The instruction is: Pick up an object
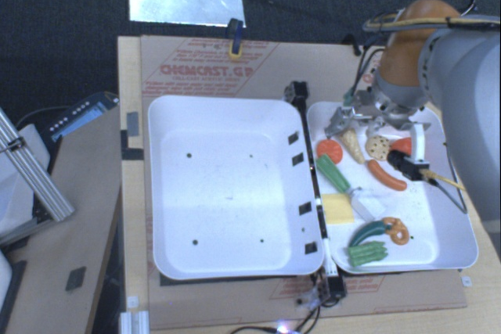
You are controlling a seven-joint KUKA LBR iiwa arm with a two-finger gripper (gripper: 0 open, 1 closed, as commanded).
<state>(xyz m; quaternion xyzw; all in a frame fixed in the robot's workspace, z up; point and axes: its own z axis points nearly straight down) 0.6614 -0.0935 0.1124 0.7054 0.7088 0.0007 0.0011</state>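
metal gripper [350, 120] above glossy plastic foods [354, 184].

Here's the bench [131, 192], with a printed cardboard sheet [207, 65] spread flat across it. On that sheet, two white bins sit side by side: left bin [227, 188], right bin [446, 238].

A single fixed camera looks down at a slant from above the bench [196, 59], far enough to frame both white bins [227, 184] mid-frame; the arm [462, 66] enters at upper right.
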